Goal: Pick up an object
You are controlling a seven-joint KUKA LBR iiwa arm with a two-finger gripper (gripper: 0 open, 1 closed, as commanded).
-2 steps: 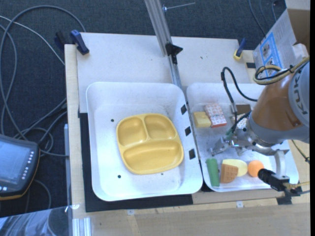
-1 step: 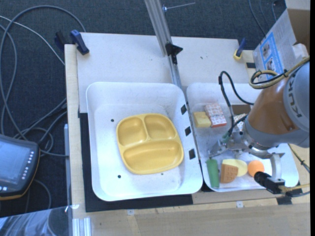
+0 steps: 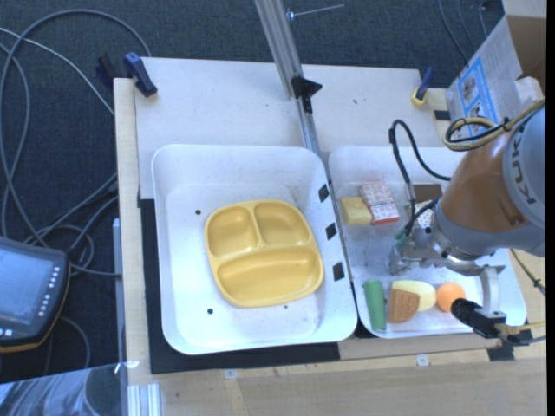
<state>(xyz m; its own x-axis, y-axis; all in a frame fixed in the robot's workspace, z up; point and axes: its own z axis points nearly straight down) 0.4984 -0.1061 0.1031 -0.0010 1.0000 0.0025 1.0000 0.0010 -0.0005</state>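
The right bin holds several small objects. At its back lie a pale yellow block and a red-and-white box. Along its front wall lie a green cylinder, a tan waffle-like piece, a pale yellow piece and an orange ball. My gripper hangs over the middle of this bin, between the box and the front row, just above the pale yellow piece. The wrist hides its tips.
The left bin bears a yellow divided plate. A metal pole rises at the back between the bins. A cardboard box stands at the back right. Black cable loops over the right bin.
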